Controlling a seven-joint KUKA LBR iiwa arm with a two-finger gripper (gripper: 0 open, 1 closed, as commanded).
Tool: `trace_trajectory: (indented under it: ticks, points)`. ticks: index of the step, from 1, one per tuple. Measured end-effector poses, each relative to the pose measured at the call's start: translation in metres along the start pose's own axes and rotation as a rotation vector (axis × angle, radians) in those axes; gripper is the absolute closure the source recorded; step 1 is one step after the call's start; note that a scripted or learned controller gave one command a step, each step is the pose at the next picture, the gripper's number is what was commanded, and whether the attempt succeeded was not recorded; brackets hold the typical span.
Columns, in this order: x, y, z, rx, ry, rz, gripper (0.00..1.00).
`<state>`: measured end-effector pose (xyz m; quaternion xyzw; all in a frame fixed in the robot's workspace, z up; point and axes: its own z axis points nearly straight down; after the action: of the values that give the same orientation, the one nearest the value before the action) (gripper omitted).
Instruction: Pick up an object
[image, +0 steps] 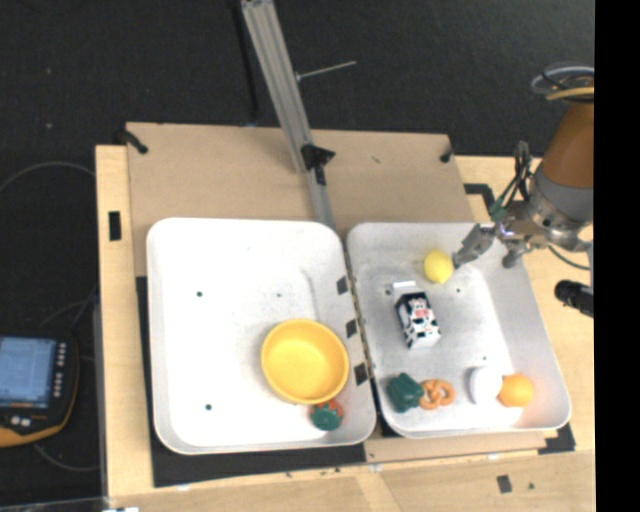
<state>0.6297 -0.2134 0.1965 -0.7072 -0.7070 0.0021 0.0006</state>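
My gripper (489, 249) hangs over the far right part of the right bin (520, 310), open, with nothing between its fingers. One finger (470, 246) points down toward a small yellow ball (437, 266) just to its left, without touching it. A black-and-white boxy toy (418, 320) lies in the middle of that bin. Along the bin's near edge sit a green object (404, 392), an orange pretzel-shaped piece (436, 393), a white object (484, 385) and an orange ball (516, 390).
The left bin (200, 300) holds a yellow bowl (305, 360) and a small green and red object (326, 415) by its near right corner. A slanted metal pole (288, 100) rises behind the bins. A handheld pendant (30, 385) lies far left.
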Motion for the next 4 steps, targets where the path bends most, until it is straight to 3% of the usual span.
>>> trace_trajectory:
  ticks: [1, 2, 3, 4]
  points:
    - [-0.007, -0.002, 0.044, -0.001, -0.001, 0.001, 0.00]
    - [-0.008, 0.000, 0.029, -0.009, -0.003, 0.000, 1.00]
    - [-0.004, 0.004, -0.034, -0.013, 0.000, -0.004, 1.00]
    - [-0.005, 0.004, -0.031, -0.007, 0.000, -0.004, 1.00]
